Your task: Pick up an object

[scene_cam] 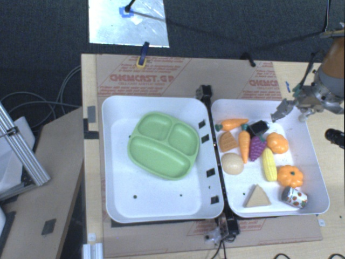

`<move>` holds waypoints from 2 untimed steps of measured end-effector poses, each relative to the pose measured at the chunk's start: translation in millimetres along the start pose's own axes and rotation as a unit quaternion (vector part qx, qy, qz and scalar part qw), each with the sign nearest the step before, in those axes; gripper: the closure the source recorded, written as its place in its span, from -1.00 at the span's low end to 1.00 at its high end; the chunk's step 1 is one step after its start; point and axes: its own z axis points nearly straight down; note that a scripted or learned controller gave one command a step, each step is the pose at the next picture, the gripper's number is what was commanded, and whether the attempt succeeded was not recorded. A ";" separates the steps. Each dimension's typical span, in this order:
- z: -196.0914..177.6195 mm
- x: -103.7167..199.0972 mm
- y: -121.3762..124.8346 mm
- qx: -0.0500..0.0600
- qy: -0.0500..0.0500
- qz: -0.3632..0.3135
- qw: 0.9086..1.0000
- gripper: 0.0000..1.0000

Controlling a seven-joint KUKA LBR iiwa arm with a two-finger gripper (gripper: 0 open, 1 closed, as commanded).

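The pincer [291, 111] hangs above the right bin's [318, 169] far right corner; we cannot tell its state. Nothing is lifted yet: the toy food [257, 147] lies in that bin, awaiting a grasp.

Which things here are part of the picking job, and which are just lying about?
Part of the job:
- claw
- right bin
- toy food in it: carrot, grapes, corn cob, pumpkin, egg, wedge

Lying about:
- green divided plate in the left bin
- foil sheet
- clamp
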 end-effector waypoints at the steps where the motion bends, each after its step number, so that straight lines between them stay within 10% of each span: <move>1: -8.7 0.7 2.9 -0.006 -0.001 -0.002 1.000 -1.00; 2: 52.5 -3.6 1.6 -0.005 -0.001 0.000 1.000 -1.00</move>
